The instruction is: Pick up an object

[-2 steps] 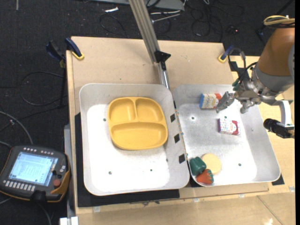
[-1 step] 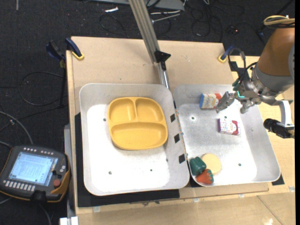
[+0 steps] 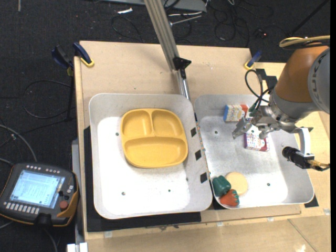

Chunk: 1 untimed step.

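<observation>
My gripper [image 3: 251, 132] hangs over the right bin [image 3: 294, 190], below the orange-banded wrist. Its fingers [image 3: 239, 130] are spread open, straddling the top of a small purple and white packet [image 3: 256, 142] that lies flat on the bin floor. The packet rests on the floor, not lifted. Just up and left of the gripper stands a small blue, white and orange box [image 3: 234, 112]. At the bin's front edge lie a green toy [image 3: 221, 184], a red toy [image 3: 229, 198] and a pale round piece [image 3: 238, 181], bunched together.
The left bin [image 3: 105, 193] holds a yellow divided plate [image 3: 155, 138]. A metal pole [image 3: 164, 30] slants down to the bins' shared edge. A teach pendant [image 3: 37, 193] lies off the bench at lower left. A black cable fitting [image 3: 296, 157] hangs to the gripper's right.
</observation>
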Available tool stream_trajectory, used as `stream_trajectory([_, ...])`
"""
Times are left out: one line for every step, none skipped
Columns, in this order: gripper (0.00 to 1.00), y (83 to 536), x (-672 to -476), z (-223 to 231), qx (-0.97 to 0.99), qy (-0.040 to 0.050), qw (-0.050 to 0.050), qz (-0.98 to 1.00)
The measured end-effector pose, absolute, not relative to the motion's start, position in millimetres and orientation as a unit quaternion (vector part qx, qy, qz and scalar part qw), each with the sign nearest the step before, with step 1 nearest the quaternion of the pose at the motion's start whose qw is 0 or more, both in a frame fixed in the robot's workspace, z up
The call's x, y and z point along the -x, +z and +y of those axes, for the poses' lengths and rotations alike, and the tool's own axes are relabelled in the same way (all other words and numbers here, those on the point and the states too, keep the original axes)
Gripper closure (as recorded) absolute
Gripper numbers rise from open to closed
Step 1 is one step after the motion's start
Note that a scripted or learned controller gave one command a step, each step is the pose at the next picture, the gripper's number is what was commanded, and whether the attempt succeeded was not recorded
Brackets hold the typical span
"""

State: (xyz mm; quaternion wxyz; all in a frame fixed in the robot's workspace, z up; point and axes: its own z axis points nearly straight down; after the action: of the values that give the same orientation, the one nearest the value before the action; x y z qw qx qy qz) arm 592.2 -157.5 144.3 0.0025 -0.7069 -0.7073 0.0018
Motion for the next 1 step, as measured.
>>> stream_trajectory([0.0, 99.6, -595.3, -160.4, 0.707, -0.0006, -0.007, -0.707])
